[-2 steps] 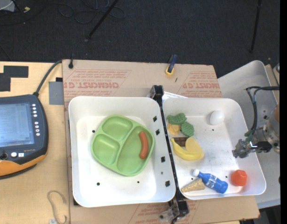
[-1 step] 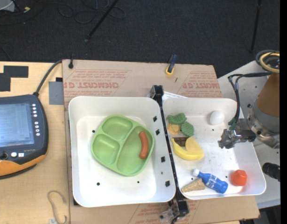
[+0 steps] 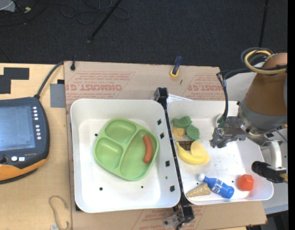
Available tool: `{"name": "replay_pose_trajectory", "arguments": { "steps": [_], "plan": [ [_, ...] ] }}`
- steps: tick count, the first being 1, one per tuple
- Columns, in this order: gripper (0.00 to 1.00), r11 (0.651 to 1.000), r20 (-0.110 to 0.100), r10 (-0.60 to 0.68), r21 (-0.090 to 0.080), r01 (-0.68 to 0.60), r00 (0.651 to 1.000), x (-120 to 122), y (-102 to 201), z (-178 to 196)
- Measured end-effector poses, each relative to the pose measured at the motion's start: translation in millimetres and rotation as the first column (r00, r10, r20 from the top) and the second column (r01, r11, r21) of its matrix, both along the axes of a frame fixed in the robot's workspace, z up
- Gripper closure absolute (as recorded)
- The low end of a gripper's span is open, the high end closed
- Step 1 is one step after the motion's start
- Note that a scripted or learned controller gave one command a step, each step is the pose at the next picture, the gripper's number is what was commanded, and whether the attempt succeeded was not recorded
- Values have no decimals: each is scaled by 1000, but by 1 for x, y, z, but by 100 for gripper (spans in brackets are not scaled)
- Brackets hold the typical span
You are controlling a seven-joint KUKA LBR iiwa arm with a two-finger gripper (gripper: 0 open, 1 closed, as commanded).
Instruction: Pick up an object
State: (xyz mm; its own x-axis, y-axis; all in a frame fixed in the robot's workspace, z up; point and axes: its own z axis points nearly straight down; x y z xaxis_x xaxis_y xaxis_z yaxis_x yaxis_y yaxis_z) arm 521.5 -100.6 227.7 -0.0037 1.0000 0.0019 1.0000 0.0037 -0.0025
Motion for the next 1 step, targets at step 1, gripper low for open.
{"name": "replay_pose_trajectory", "arguments": {
  "steps": [1],
  "plan": [
    [100, 1000, 1, 2, 1, -2, 1000, 22, 55, 1]
  ]
}}
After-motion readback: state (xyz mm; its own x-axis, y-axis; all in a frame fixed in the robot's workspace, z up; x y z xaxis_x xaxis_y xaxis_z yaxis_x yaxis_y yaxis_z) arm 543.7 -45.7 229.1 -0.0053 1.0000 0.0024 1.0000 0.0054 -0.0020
